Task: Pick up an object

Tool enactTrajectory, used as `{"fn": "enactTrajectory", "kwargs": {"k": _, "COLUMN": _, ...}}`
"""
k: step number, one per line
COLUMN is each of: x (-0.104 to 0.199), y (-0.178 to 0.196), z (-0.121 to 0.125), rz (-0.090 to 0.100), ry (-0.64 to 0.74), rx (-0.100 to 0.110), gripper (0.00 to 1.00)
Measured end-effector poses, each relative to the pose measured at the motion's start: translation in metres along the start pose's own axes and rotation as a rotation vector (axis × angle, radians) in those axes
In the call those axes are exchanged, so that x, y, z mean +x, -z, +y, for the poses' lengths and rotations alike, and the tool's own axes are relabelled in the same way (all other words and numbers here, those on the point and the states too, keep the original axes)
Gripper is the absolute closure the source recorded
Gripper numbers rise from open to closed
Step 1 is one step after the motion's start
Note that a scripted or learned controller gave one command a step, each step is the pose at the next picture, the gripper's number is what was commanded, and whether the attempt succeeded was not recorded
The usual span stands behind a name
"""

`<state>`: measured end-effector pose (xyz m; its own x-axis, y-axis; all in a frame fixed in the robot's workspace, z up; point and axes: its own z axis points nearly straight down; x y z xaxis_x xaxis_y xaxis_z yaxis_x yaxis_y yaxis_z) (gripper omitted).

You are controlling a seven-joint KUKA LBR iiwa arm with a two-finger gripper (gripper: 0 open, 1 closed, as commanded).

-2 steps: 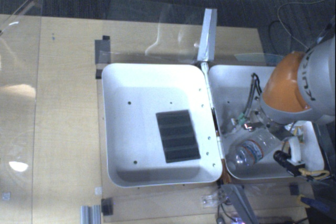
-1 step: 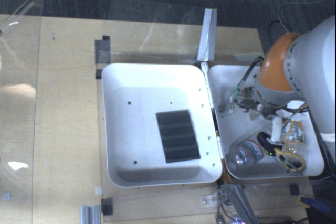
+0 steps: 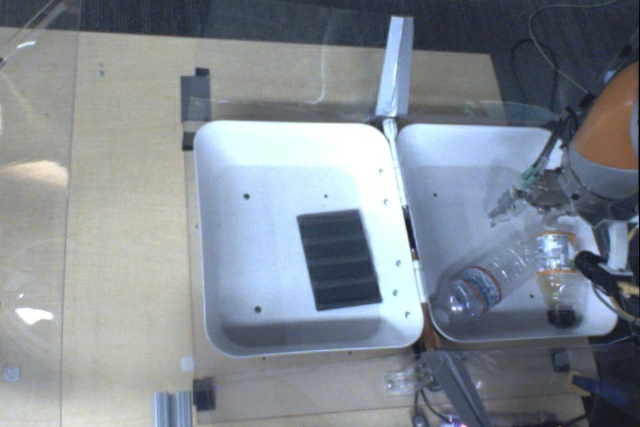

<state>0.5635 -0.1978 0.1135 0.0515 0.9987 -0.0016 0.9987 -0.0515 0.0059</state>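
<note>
A clear plastic water bottle (image 3: pixel 487 284) lies on its side in the right bin (image 3: pixel 450 165), near the front wall. Beside it, at the front right corner, is a small clear bottle with amber contents (image 3: pixel 556 277) and a dark cap. A flat black ribbed slab (image 3: pixel 340 259) rests in the middle of the left bin (image 3: pixel 240 165). My gripper (image 3: pixel 522 196) hangs over the right side of the right bin, a little behind the two bottles. Nothing shows held in it.
The grey arm with its orange band (image 3: pixel 612 130) comes in from the right over the right bin's edge. A raised divider (image 3: pixel 402 215) separates the two bins. A clear strip (image 3: pixel 396 65) stands up behind the bins.
</note>
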Motion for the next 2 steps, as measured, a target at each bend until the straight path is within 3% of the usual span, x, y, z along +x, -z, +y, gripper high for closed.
{"fn": "enactTrajectory", "kwargs": {"k": 1, "x": 0.013, "y": -0.003, "z": -0.033, "rz": -0.010, "ry": 0.042, "rx": -0.060, "gripper": 0.00}}
{"fn": "enactTrajectory", "kwargs": {"k": 2, "x": 0.002, "y": -0.011, "z": -0.034, "rz": -0.015, "ry": 0.198, "rx": -0.059, "gripper": 0.00}}
